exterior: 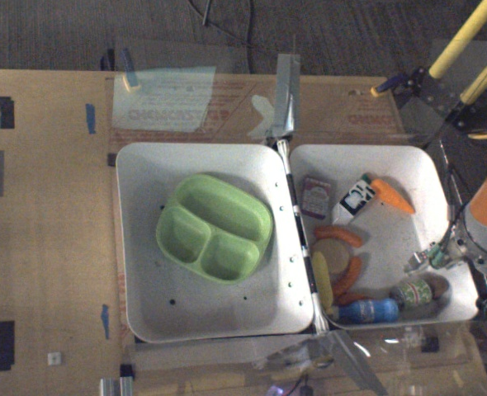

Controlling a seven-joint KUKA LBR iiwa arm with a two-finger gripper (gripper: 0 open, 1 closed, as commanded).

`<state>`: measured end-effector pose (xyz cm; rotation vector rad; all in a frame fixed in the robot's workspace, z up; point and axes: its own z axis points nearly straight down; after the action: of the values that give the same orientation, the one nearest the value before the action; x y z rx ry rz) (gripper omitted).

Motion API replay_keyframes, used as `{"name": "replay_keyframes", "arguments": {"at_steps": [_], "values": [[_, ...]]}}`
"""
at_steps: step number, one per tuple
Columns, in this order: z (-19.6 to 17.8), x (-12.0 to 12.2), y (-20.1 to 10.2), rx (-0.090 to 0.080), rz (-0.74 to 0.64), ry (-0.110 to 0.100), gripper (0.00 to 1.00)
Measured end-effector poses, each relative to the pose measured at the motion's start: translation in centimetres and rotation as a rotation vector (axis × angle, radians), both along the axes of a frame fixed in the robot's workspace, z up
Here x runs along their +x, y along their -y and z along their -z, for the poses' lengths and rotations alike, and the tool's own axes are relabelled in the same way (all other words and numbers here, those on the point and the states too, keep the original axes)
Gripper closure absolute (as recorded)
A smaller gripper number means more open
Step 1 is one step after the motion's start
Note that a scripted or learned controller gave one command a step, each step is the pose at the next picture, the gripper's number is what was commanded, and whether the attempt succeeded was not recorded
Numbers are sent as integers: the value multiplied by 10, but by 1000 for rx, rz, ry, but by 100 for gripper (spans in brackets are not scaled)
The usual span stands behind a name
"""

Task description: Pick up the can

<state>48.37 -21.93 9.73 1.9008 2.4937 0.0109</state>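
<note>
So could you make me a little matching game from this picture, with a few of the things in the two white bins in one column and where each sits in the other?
Things:
1. green divided plate
2. carrot
3. blue bottle
4. can

Places:
a. along the right bin's near wall, next to the can
b. alone in the left bin
c. near the right bin's far wall
d. near corner of the right bin, just below the gripper

Pairs: 1-b, 2-c, 3-a, 4-d
</note>
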Motion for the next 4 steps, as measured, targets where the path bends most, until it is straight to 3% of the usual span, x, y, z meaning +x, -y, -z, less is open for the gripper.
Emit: {"name": "replay_keyframes", "arguments": {"at_steps": [1, 2, 3, 4], "values": [[0, 0, -2, 4, -3, -3, 0], [11, -3, -27, -1, 336, -6, 0], [-29, 10, -34, -1, 383, -9, 0], [11, -1, -13, 11, 347, -9, 0]]}}
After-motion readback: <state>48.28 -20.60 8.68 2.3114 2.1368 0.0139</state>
